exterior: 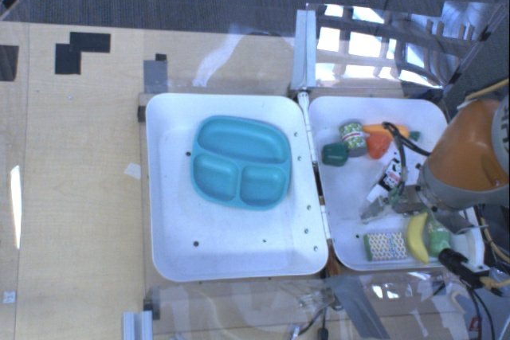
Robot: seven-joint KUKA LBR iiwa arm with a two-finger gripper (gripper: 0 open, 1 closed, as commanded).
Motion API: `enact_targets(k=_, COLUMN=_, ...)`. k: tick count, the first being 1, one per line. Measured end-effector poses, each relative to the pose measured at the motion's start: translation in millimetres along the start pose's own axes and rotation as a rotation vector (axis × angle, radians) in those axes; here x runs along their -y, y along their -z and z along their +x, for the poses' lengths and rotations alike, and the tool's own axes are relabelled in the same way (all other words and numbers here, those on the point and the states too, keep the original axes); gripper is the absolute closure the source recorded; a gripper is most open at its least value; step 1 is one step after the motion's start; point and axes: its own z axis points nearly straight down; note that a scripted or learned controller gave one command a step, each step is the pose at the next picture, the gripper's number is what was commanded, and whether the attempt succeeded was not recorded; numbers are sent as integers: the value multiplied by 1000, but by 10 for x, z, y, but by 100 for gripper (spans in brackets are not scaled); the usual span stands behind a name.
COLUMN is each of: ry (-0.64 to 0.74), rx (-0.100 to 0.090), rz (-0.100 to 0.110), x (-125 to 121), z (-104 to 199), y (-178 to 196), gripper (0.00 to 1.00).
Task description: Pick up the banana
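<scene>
The yellow banana [416,237] lies near the front right corner of the right bin [351,251], between a speckled box and a green item. My gripper [371,205] hangs over the middle of that bin, just up and left of the banana and not touching it. Its two silver fingers [378,190] point left and stand open with nothing between them. The orange band of the arm [470,155] covers the bin's right side.
A speckled green-and-white box [386,246] lies left of the banana and a green item [439,240] right of it. A green can [351,133], a dark green block [335,156] and a red-orange toy [379,143] sit at the bin's back. A blue divided plate [241,162] lies in the left bin [171,251].
</scene>
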Motion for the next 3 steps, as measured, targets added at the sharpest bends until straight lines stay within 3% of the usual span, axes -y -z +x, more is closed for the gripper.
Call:
enact_targets(k=1, ry=27, rx=2, rz=-3, x=53, z=-540, y=5, gripper=0)
enact_targets(k=2, ry=29, rx=1, rz=-6, x=27, z=-535, y=104, gripper=100)
enact_targets(k=3, ry=-34, rx=-1, rz=6, x=-59, z=602, y=959, gripper=100)
